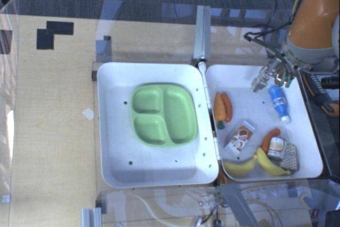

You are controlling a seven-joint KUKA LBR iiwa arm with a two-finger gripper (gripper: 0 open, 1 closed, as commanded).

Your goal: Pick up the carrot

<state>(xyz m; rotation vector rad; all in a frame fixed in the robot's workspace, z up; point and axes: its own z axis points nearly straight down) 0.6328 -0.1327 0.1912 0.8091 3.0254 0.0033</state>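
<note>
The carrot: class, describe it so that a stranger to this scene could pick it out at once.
Find the right-hand white bin. Along its left wall, beside the divider, lies the carrot, orange, long and tapered, well clear of the claw. The bananas along the near wall are yellow and curved.

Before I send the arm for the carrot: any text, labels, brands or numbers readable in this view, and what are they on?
No text is readable.
Small carton: orange and white print, too blurred to read.
Can: label too small to read.
Blue bottle: no label that can be made out.
Carrot, bananas and green tray: no markings.
</note>
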